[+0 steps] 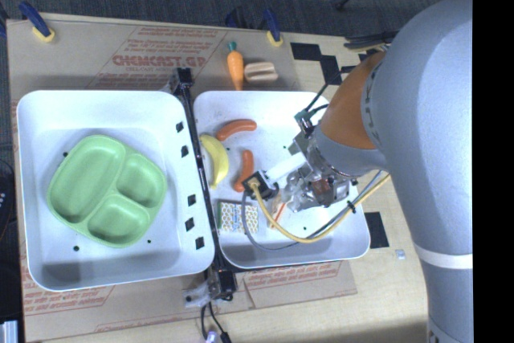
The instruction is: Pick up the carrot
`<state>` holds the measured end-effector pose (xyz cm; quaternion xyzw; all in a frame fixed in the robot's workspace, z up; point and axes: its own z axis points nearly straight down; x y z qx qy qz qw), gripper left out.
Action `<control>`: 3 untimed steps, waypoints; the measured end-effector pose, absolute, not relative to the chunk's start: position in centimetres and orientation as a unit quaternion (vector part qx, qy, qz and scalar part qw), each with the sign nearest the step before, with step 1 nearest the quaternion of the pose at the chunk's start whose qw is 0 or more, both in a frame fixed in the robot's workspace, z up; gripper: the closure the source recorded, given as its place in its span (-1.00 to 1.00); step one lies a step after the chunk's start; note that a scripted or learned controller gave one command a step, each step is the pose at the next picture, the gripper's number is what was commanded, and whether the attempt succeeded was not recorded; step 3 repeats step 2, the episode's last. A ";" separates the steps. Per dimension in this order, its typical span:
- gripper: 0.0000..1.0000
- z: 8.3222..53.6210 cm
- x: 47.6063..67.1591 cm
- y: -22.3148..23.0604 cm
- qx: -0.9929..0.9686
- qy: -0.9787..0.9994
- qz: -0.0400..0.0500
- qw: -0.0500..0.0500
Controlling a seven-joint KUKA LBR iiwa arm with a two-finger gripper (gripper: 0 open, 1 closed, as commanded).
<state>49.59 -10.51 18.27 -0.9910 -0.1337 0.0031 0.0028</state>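
An orange carrot (234, 68) with a green top lies on the cardboard just behind the right bin (345, 241), outside it and next to a small bun (260, 73). My gripper (307, 193) hangs low over the middle of the right bin, well in front of the carrot and apart from it. The wrist hides most of it. A short orange-red piece (243, 170) lies in the bin just left of the gripper.
The right bin also holds a yellow banana (214, 158), a reddish sausage (236, 128) and a patterned packet (238, 217). A green divided plate (107, 189) sits in the left bin (40, 269). Blue clamps (37, 20) grip the bench's back edge.
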 end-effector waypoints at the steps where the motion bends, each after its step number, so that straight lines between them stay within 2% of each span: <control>1: 1.00 30.9 47.7 -12.1 -0.994 -0.112 0.001 0.001; 2: 1.00 37.8 47.6 -18.3 -0.988 -0.155 0.001 0.001; 3: 1.00 37.8 47.6 -18.3 -0.988 -0.155 0.001 0.001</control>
